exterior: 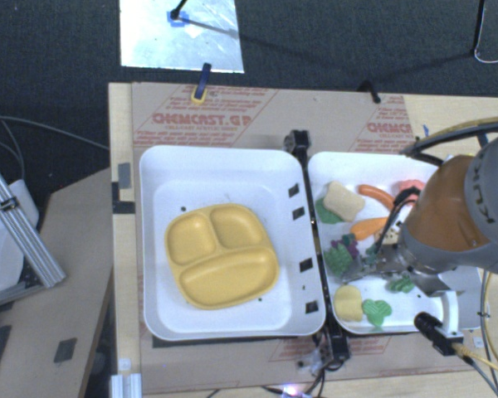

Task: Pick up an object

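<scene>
The right bin [373,161] holds several toy foods. A beige bread-like piece [344,199] lies at its upper left, with an orange sausage shape [374,193] and a red piece [412,186] beside it. An orange carrot piece [368,227], purple grapes [344,244] and a green leafy piece [339,260] lie mid-bin. A yellow lemon [349,303] and green pieces [378,310] [401,285] sit near the front. My gripper [372,257] is low over the bin's middle, just right of the grapes and leafy piece, under the orange-banded wrist [445,210].
The left bin [153,222] holds a yellow divided plate [222,254]. A black divider with clips [307,222] runs between the bins. The arm's body covers the right bin's right part. A metal frame [17,222] stands off the bench at left.
</scene>
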You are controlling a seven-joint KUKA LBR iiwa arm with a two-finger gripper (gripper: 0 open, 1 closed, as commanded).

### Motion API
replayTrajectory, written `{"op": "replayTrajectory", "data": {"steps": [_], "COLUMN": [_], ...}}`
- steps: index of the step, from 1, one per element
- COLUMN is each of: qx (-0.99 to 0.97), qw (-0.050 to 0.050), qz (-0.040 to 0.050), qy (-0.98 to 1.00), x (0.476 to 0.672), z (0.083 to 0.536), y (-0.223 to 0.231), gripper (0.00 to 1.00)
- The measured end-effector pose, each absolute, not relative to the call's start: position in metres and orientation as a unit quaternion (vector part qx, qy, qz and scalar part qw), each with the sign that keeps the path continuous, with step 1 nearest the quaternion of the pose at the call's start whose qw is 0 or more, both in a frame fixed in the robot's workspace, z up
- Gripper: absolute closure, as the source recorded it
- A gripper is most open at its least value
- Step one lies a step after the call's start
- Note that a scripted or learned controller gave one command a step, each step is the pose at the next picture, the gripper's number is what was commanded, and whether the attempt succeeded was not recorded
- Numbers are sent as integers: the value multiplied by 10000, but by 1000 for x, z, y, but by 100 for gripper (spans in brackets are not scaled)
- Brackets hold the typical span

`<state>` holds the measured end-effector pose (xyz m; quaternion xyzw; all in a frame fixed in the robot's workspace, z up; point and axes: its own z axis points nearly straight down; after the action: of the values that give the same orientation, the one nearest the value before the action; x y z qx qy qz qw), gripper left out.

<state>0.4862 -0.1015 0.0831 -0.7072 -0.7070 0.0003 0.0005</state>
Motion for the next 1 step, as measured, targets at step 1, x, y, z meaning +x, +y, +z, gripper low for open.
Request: {"op": "replayTrajectory", "data": {"steps": [1], "qx": [-7036], "qw": [-25], "qz": [-32], "qy": [-7106], "x": [488], "z": [189], "y": [-34], "gripper": [0]}}
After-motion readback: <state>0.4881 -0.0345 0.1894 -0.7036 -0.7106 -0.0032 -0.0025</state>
